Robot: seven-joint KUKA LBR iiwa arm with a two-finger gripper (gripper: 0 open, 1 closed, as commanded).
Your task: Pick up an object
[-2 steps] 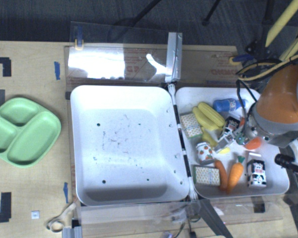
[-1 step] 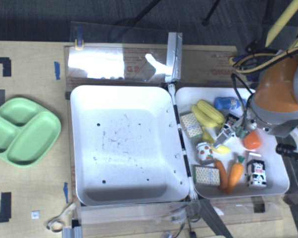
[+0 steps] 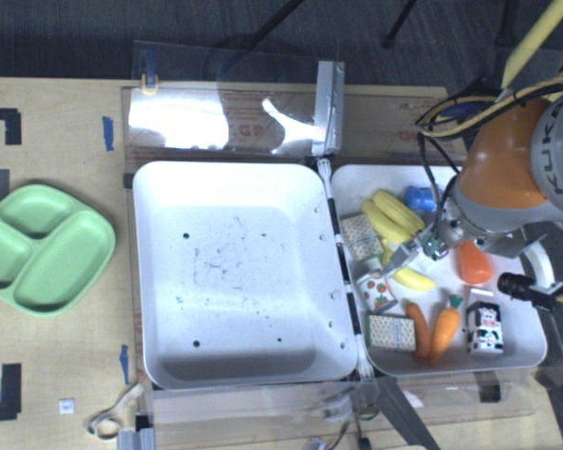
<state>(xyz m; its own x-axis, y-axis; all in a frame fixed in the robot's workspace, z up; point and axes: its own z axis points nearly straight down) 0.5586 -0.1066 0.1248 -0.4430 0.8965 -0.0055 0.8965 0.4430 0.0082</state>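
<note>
The right bin [image 3: 530, 350] holds several small items: a bunch of yellow bananas [image 3: 395, 216], a blue piece [image 3: 418, 198], a small yellow piece [image 3: 414, 278], an orange-red piece [image 3: 475, 263], a carrot [image 3: 442, 332] beside a reddish sausage shape [image 3: 418, 321], a cow-patterned box [image 3: 485, 329] and patterned blocks [image 3: 360, 237] [image 3: 379, 292] [image 3: 391, 332]. My gripper [image 3: 420, 247] hangs low over the bin's middle, just right of the bananas and above the small yellow piece. Nothing visibly sits in it.
The left bin [image 3: 169, 195] lies beside the right one, sharing a middle rim. A green divided plate [image 3: 43, 247] rests on the bench at far left. A clear panel [image 3: 225, 111] stands behind the bins. The arm's orange band [image 3: 511, 162] looms over the right bin's back corner.
</note>
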